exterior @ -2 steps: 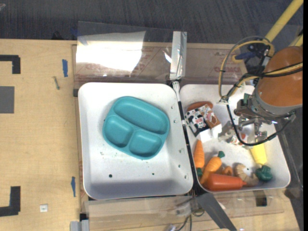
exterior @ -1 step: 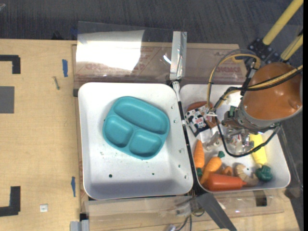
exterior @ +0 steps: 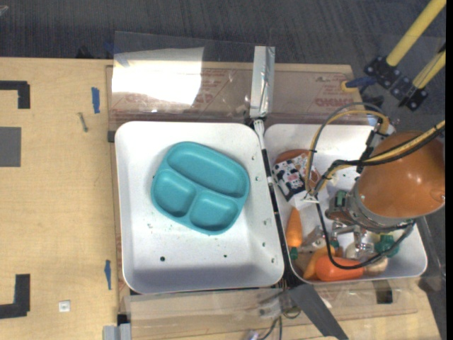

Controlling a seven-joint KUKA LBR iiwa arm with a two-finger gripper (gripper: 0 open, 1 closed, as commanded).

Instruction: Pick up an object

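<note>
While your gripper hung low in the right white bin, jaw state untellable, the orange carrot-shaped toy lay crosswise just below it, near that bin's front wall.

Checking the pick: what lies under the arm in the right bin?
Orange pieces, a black-and-white item and a green bit lie there; the arm covers the rest.

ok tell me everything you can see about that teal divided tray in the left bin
The teal tray looks like smooth moulded plastic, a rounded oblong with three compartments: one long one along its upper side and two smaller ones below. It lies flat and right side up, turned at a slant, near the middle of the left bin. Nothing sits in it, and it touches just the bin floor.
</note>
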